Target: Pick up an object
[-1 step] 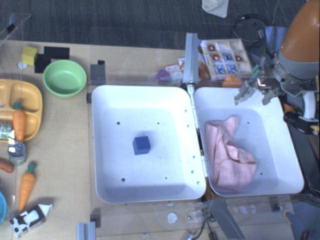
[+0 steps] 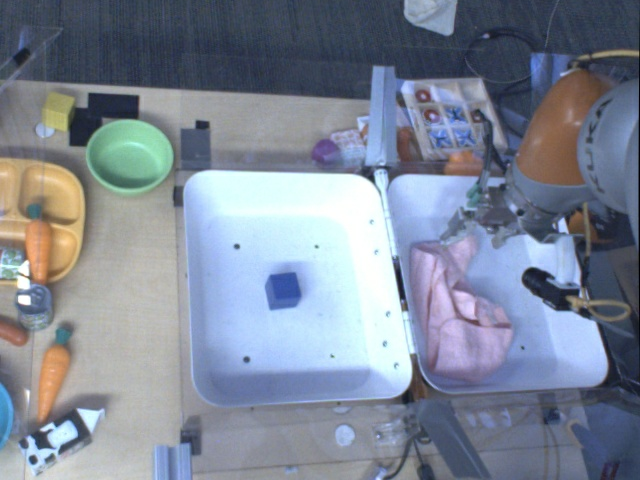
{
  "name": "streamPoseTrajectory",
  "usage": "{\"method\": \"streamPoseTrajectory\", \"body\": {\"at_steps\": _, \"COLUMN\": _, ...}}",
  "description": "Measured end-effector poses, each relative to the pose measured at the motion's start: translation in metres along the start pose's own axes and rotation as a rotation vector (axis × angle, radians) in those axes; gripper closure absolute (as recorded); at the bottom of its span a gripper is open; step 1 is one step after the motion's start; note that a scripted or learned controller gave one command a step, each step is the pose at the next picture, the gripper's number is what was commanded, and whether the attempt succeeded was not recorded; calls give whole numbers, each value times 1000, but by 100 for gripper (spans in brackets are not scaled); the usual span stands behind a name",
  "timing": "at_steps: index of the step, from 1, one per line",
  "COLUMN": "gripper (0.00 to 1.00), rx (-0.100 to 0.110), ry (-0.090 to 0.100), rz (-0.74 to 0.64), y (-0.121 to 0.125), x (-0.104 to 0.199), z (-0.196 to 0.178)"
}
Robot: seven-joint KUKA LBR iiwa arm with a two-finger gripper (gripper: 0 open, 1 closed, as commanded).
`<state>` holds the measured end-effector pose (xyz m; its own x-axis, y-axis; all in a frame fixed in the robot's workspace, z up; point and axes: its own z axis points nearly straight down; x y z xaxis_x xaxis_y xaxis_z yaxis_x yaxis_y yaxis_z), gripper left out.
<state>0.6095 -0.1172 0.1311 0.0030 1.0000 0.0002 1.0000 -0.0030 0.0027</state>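
On the table [image 2: 120, 298], two white bins sit together. The left bin [image 2: 290, 368] holds a blue cube [image 2: 284, 290]. The gripper [image 2: 478, 223] holds the pink cloth's [image 2: 458, 313] upper edge in the right bin [image 2: 560, 353].

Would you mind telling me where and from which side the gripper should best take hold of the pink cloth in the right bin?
Probably the raised fold at the top of the pink cloth, coming straight down from above. The cloth lies crumpled against the left wall of the right bin, so a sideways approach looks blocked, while its bunched ridges give two fingers something to pinch. The gripper is above that upper end.
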Motion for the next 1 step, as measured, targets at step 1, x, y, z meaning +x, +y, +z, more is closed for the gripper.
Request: {"method": "streamPoseTrajectory", "body": {"at_steps": 1, "gripper": 0, "rx": -10, "ry": 0, "rz": 51, "y": -6, "x": 24, "z": 41}}
